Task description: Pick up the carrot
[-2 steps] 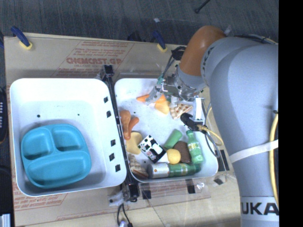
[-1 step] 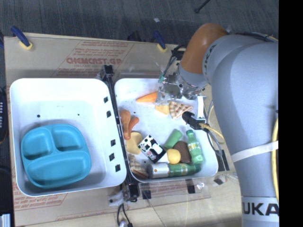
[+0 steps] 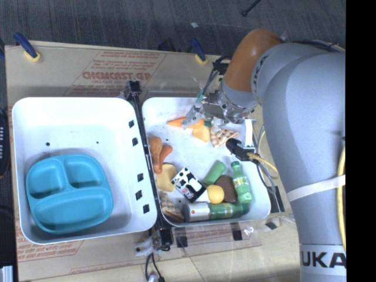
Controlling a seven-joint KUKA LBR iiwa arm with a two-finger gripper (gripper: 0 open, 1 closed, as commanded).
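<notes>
Hovering in the right bin [image 3: 176, 107], the gripper [image 3: 197, 116] seems to touch the carrot [image 3: 176, 122]; whether it grasps is unclear

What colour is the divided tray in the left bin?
Light blue tray, plain in the camera view.

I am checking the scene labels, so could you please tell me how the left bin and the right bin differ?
The left bin holds a single item, a blue divided tray, while the right bin is crowded with toy food, including the carrot and a green bottle. The gripper is over the right bin's far end, beside the carrot; the left bin has no arm above it. Both are shallow, white and sit side by side.
</notes>
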